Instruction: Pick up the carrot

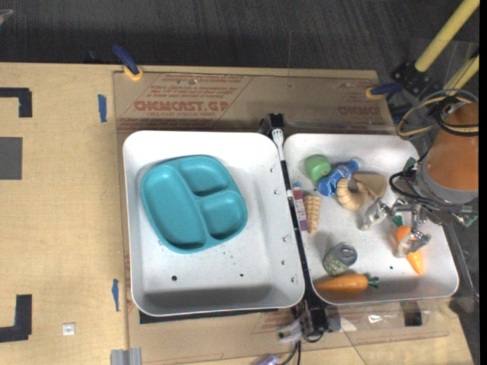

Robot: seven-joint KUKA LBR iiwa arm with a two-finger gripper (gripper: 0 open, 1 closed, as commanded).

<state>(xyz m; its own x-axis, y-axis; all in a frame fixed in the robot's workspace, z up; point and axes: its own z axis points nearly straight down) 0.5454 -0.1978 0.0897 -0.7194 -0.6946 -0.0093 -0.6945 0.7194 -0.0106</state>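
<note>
Carrot (344,283) lies flat along the near wall of the right bin (445,284), beside a can (339,258). Tool (396,217) hangs low over the bin's right side, well apart from the carrot; finger state cannot be told. Approach not yet lined up.

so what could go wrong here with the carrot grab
The gripper hangs at the right bin's far side over small orange pieces, while the carrot lies at the near wall. It may close on the wrong orange thing. The can beside the carrot could get knocked.
</note>
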